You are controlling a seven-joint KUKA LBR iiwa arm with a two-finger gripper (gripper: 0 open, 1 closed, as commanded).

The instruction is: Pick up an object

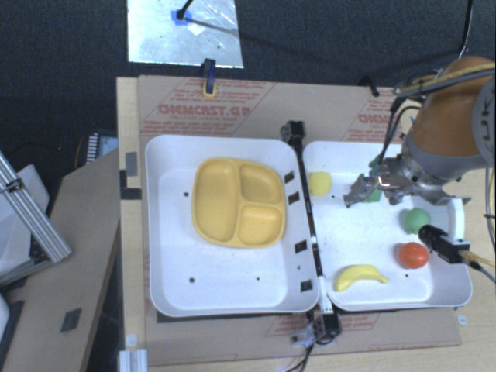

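Two bins, one tray, four small objects

Two white bins: the left bin [167, 285] holds one yellow divided tray [237, 201] with three compartments; the right bin [446, 291], just beside the left bin, holds one small yellow ball [319, 182], one green ball [416, 219], one red-orange ball [413, 256] and one yellow banana [359, 277]. A further green bit under the arm is too hidden to count.

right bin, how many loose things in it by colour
yellow: 2, a round ball and a banana
green: 2, a ball and a piece partly hidden under the gripper
orange-red: 1, a ball
total: 5
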